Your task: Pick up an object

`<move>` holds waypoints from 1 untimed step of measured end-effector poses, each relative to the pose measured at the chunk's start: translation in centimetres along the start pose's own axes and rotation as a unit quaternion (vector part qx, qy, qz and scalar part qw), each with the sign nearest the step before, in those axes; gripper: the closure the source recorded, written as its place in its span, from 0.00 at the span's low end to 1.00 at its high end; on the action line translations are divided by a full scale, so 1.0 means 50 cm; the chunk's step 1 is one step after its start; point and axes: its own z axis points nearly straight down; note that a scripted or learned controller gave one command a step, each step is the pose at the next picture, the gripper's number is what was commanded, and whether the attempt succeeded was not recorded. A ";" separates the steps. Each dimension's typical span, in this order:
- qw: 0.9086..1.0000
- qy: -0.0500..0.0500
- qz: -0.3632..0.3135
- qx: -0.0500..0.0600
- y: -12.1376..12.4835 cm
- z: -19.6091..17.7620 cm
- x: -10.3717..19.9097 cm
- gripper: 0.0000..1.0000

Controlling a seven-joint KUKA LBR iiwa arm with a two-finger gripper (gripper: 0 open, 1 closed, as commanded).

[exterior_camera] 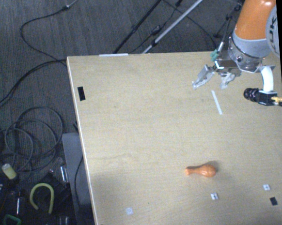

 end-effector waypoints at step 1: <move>0.998 -0.001 -0.055 0.000 0.023 0.296 -0.079 0.00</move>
